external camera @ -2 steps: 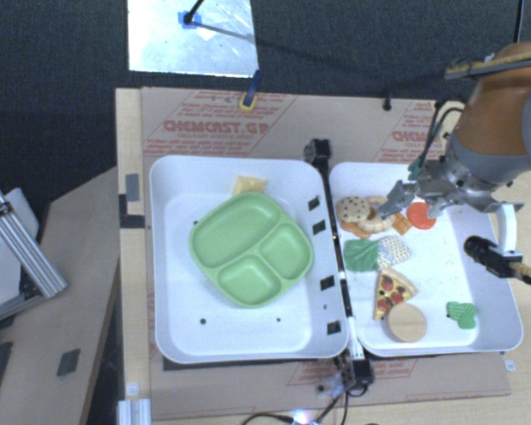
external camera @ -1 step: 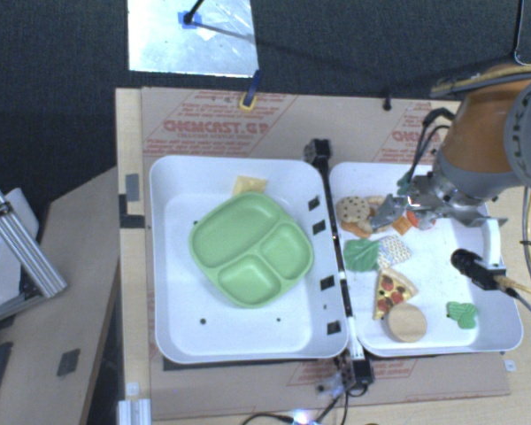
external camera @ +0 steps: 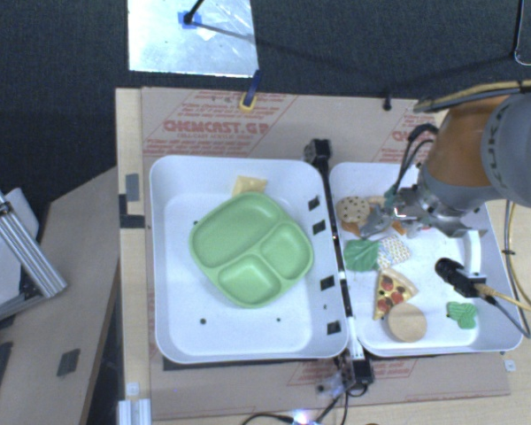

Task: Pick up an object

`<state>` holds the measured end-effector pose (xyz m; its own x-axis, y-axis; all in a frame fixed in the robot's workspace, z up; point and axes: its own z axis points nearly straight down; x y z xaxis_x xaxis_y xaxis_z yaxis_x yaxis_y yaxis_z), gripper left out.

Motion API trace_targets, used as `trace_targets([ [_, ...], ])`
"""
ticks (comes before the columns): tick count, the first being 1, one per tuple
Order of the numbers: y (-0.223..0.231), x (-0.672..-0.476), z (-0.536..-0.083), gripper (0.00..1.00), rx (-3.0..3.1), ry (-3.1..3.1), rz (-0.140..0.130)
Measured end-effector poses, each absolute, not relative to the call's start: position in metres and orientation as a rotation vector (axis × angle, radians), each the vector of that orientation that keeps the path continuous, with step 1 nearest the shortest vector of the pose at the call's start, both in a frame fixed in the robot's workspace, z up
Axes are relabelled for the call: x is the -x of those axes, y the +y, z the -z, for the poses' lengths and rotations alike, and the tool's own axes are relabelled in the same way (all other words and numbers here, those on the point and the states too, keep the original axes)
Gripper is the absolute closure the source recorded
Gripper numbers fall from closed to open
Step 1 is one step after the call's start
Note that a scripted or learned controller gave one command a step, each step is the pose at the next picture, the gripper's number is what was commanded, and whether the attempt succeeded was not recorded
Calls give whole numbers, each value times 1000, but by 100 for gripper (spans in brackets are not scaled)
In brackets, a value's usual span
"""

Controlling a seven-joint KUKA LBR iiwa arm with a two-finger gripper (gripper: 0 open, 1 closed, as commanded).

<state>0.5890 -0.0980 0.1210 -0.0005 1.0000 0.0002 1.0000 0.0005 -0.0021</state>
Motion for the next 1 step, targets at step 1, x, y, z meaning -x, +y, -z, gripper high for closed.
trace_targets([
  [1,-98,-589,-83,0,2220,-2222,-1],
])
